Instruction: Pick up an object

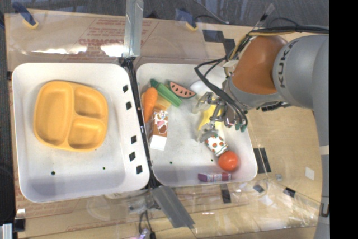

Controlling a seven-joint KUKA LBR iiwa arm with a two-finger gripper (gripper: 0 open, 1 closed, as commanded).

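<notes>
My gripper (207, 116) hangs low over the middle right of the right bin (184, 168), reaching in from the right under the orange wrist band. Its fingers (202, 101) stand apart, so it is open, with a yellow banana-like toy (208, 113) lying between them on the bin floor. Just below the gripper lie a red-and-white spotted toy (216, 144) and a red tomato (227, 161). A carrot (149, 102), a green vegetable (166, 93), a watermelon slice (182, 89) and a small brown-and-white box (160, 123) sit in the bin's upper left.
A yellow divided plate (70, 115) fills much of the left bin (72, 182). A purple-pink packet (213, 177) lies against the right bin's front wall. A white oval thing (198, 87) sits near the back wall. Black cables (218, 67) loop over the wrist.
</notes>
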